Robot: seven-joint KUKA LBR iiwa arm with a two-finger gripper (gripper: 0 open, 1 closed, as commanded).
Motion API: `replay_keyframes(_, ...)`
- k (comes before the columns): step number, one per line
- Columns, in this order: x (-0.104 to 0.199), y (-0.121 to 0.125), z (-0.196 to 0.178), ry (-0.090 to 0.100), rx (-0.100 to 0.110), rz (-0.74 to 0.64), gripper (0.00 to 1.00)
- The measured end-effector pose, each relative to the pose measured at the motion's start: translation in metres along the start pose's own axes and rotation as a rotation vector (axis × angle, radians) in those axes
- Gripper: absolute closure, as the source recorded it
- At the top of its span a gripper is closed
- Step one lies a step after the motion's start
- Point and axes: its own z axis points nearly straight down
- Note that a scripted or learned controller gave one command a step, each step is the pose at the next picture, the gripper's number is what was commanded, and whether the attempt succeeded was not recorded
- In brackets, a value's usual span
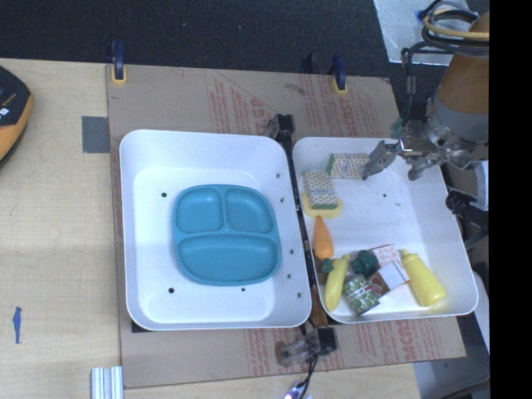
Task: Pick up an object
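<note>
Hovering over the right bin's (432,214) far side, gripper (397,158) shows fingers spread, nothing between them. Nearest target: small patterned sponge pad (349,166), just left of the fingertips against the far wall. Likely light, soft, compressible; judge a pinch across its short edges best. Yellow-rimmed sponge (322,193) lies beyond it.

Arm (462,81): cut off at the right edge, upper links out of frame.
Gripper (397,161): fingertips small and dark, gap between them too unclear to judge.
Yellow-and-black object (12,110): cut by the left edge, kind unclear.
Pile in right bin (366,283): items overlapping, dark green piece partly covered, printing on packets too small to read.
Clamp (309,347): blurred at the bench's near edge.
Metal strip (106,381): cropped at the bottom edge.
</note>
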Motion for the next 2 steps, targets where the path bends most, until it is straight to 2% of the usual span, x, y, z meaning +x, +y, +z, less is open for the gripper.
replay_keyframes(1, 0.034, -0.018, 0.127, 0.003, 0.013, -0.003, 0.00)
replay_keyframes(2, 0.025, 0.060, 0.133, -0.001, -0.008, -0.002, 0.00)
